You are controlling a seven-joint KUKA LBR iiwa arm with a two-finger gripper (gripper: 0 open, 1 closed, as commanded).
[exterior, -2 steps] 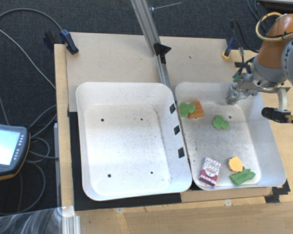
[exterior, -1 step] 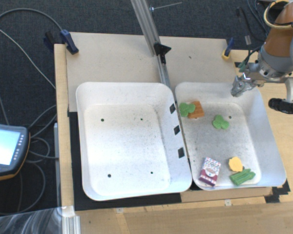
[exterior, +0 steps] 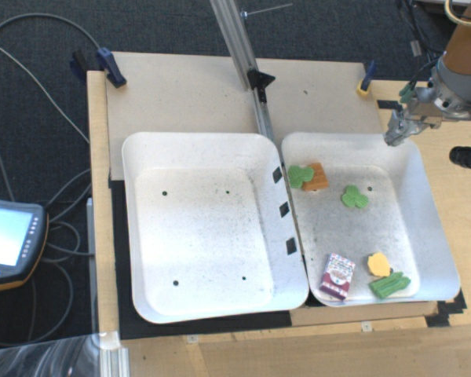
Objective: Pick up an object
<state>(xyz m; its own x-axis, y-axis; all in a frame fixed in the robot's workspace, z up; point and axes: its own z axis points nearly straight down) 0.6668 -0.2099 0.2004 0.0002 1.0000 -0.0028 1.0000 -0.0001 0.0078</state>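
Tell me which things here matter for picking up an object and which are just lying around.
For the job:
gripper, over the right bin's far rim
right bin
orange block touching a green piece
small green piece
purple packet
yellow piece
green strip

Lying about:
left bin
blue clamps
handheld screen
cables
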